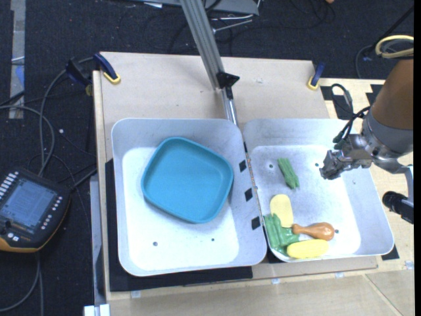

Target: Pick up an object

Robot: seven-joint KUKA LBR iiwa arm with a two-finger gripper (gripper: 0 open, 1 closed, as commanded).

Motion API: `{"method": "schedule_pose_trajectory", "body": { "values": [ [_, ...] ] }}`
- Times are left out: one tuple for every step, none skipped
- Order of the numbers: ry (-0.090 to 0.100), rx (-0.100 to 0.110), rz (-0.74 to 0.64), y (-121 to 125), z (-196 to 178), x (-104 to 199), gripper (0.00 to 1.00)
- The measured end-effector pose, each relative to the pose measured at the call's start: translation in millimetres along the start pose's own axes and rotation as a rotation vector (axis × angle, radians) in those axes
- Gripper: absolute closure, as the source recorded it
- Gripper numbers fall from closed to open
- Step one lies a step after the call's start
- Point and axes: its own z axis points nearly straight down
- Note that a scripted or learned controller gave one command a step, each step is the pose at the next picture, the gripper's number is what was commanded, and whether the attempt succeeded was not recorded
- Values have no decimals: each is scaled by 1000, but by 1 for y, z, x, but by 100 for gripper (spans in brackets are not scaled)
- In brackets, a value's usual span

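My pincer (327, 168) hangs over the right bin (368, 196), carrying nothing; whether its fingers are apart I cannot tell. Nothing is picked yet. The green pod (287, 173) lies just beside me, and the toy drumstick (314, 230) and two yellow pieces sit near the front rim. Choosing, descending and grasping all remain.

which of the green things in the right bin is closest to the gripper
The small green piece lying alone in mid-bin, left of the gripper. The other green item sits by the bin's front edge.
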Motion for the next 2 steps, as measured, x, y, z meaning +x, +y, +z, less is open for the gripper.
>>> {"method": "schedule_pose_trajectory", "body": {
  "values": [
    [2,4,-4,22,-5,55,100],
    [2,5,-4,34,4,113,100]
  ]
}}
